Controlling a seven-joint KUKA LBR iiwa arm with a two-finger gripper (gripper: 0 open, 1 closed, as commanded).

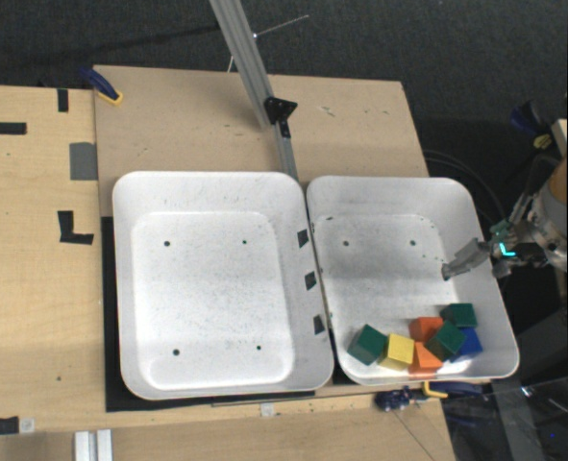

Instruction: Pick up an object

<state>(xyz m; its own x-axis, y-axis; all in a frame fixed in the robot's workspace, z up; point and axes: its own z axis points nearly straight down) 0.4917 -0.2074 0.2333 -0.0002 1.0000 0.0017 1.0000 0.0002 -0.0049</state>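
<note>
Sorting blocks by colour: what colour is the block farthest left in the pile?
Green; the leftmost block shows it in the camera view.

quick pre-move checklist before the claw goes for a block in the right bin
1. Blocks present in right bin: ok, a cluster sits in its near corner, among them a green block and a yellow block.
2. Claw above the bin's right rim, apart from the blocks: ok.
3. Claw carrying nothing: ok, no block at its tip.
4. Isolated target: not ok, the blocks touch and overlap.
5. Finger opening: cannot tell.
</note>
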